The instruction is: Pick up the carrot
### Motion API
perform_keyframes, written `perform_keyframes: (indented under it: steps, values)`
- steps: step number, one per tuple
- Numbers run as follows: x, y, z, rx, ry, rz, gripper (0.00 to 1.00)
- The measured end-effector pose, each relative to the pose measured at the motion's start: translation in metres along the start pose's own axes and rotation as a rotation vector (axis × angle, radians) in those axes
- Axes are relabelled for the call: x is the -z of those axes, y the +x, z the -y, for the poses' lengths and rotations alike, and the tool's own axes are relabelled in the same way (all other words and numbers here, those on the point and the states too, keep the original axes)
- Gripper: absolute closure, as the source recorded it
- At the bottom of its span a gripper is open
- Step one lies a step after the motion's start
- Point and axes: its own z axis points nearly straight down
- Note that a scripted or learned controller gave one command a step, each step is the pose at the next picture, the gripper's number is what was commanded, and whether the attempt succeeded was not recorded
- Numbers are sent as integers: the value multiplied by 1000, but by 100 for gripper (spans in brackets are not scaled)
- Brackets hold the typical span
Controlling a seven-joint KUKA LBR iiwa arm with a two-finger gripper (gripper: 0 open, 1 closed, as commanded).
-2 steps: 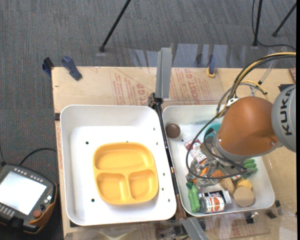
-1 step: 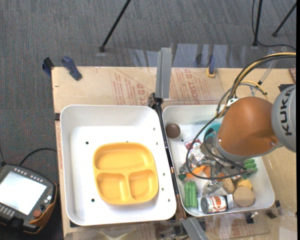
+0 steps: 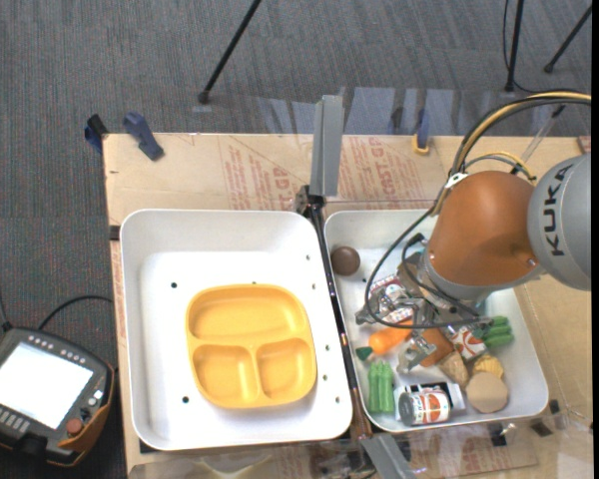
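Tabletop (image 3: 230,168) of brown printed board, carrying two shallow white bins side by side. Left bin (image 3: 150,257) holding a yellow three-compartment plate (image 3: 251,344), lying flat near its middle. Right bin (image 3: 535,367) crowded with small objects, mostly toward its near half. Grey KUKA arm (image 3: 569,223) reaching in from the right, orange band (image 3: 482,230) above the wrist, cables looping over it, wrist lowered over the middle of the right bin. Claw (image 3: 411,319) down among the objects, directly above and just beside the carrot; finger state not readable from this angle, cannot tell whether anything is between them. Carrot (image 3: 385,341) orange, lying in the right bin left of centre, just below the claw, its stub end pointing left. Green ridged vegetable (image 3: 380,385) upright-lying just in front of the carrot. Small can with red and white label (image 3: 429,403) on its side near the front wall, beside the green piece. Round tan block (image 3: 487,391) right of the can. Green leafy toy piece (image 3: 497,331) at the far right of the pile. Dark brown ball (image 3: 345,259) alone near the back left corner of the right bin, well apart from the pile. Handheld controller pendant (image 3: 40,392) on the floor at lower left.
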Motion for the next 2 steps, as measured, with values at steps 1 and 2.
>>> perform_keyframes:
  steps: [1,2]
  values:
    - [6,36,-25,32,17,23,0]
    - [1,25,-23,99,3,2,0]
